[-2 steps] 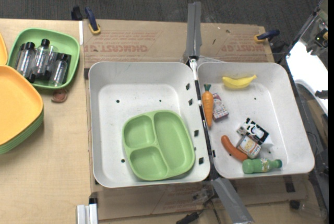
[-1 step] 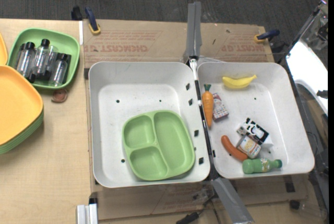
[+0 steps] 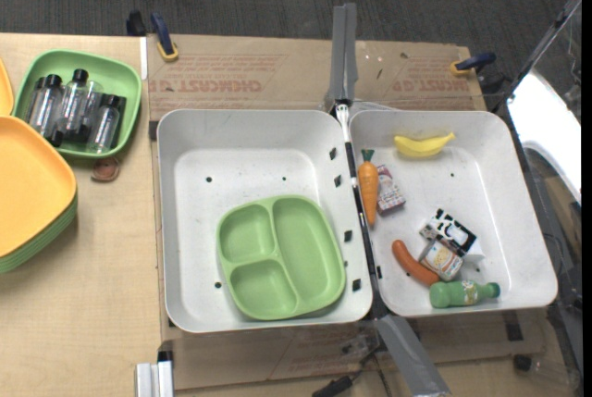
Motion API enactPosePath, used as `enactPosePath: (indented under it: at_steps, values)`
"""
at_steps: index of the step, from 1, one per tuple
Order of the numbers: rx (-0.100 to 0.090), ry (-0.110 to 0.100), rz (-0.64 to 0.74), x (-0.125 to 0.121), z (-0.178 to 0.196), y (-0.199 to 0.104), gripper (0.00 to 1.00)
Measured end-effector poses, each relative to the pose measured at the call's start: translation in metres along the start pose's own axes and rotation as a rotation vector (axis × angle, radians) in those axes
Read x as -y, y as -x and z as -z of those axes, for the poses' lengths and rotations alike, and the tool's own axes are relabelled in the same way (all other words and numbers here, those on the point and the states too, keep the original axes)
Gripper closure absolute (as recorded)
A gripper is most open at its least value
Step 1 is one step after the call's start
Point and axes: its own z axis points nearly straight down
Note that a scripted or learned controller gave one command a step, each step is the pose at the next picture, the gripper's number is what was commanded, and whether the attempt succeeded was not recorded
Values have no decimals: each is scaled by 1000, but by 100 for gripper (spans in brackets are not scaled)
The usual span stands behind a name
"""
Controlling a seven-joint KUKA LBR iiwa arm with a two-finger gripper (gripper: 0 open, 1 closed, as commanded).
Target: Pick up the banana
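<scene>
The yellow banana (image 3: pixel 424 144) lies on its side near the far wall of the right bin (image 3: pixel 514 166), its curve opening upward in the picture. It touches nothing; the closest item is a carrot (image 3: pixel 368 187) a little to its left and nearer the front.
The right bin also holds a small red-and-white packet (image 3: pixel 389 192), a black-and-white carton (image 3: pixel 448 235), a red sausage (image 3: pixel 413 262) and a green bottle (image 3: pixel 463 293). A green divided plate (image 3: pixel 277 254) sits in the left bin (image 3: pixel 185 164). A green tray of bottles (image 3: pixel 79 104) and orange plates (image 3: pixel 28 192) stand at far left.
</scene>
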Motion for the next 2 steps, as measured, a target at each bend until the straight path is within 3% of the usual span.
enactPosePath:
  at_steps: [1,2]
  values:
    - [0,1,22,-20,2,-33,100]
    - [-1,2,50,-25,29,-42,100]
